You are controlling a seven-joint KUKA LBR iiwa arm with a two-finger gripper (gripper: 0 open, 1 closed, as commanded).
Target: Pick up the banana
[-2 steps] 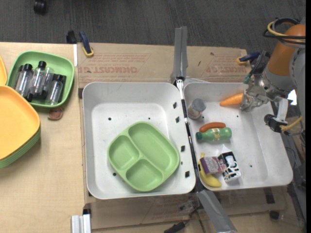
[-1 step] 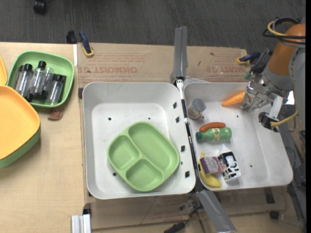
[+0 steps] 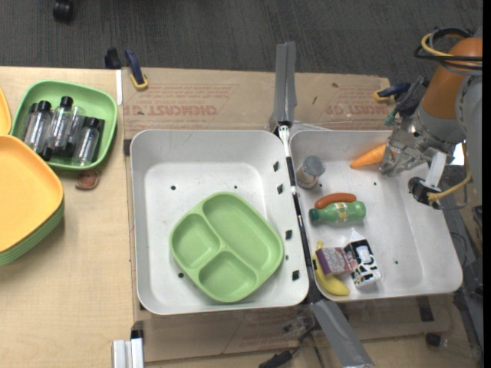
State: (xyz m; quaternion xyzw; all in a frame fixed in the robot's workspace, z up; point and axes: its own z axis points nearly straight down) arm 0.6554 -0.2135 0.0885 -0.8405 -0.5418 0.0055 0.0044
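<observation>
A purple packet [image 3: 336, 260] overlaps the banana [image 3: 333, 284]; the pincer [image 3: 397, 162], grip indiscernible, touches a carrot [image 3: 368, 156].

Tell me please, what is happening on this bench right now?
A grey KUKA arm reaches in from the right, and its tool is low at the far side of the right bin, next to the orange carrot. The banana it should pick up lies untouched at the near left corner of that bin, partly under a purple packet. The left bin holds a green divided plate.
</observation>
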